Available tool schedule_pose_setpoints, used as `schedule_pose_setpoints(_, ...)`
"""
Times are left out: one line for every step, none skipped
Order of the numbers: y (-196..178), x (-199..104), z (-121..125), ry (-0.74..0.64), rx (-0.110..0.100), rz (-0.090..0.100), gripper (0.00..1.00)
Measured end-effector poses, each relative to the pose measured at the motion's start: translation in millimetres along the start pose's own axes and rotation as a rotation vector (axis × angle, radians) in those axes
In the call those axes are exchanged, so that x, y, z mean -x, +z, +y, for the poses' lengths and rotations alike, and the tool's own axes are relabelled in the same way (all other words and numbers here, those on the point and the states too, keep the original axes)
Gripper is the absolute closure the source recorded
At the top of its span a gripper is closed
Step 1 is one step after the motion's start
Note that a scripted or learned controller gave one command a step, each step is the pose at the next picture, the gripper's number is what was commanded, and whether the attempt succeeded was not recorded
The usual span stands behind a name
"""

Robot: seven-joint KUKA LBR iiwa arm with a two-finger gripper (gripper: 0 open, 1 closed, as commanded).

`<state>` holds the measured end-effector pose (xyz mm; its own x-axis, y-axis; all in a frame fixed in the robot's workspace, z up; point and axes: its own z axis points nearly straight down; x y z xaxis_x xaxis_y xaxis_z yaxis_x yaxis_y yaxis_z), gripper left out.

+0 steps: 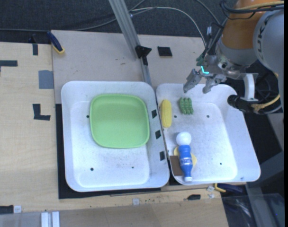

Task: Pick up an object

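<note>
The right bin (229, 141) holds a yellow corn cob (166, 113) by its left wall, a small green ridged piece (185, 105) beside the cob, and a blue bottle with a white cap (184, 156) lying on a yellow disc near the front. My gripper (201, 84) hangs above the bin's back edge, a little up and right of the green piece, open, with nothing between its fingers.
The left bin (77, 141) holds a green square plate (120, 120). A slanted metal post (130, 30) rises behind the bins. Cables loop above the arm (250, 27) at the upper right. Black tape marks dot the bench on the left.
</note>
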<state>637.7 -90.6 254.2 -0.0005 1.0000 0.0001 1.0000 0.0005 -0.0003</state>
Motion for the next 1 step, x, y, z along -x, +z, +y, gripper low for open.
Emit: schedule_pose_setpoints(0.1,0.0,0.0,0.0,0.0,0.0,0.0)
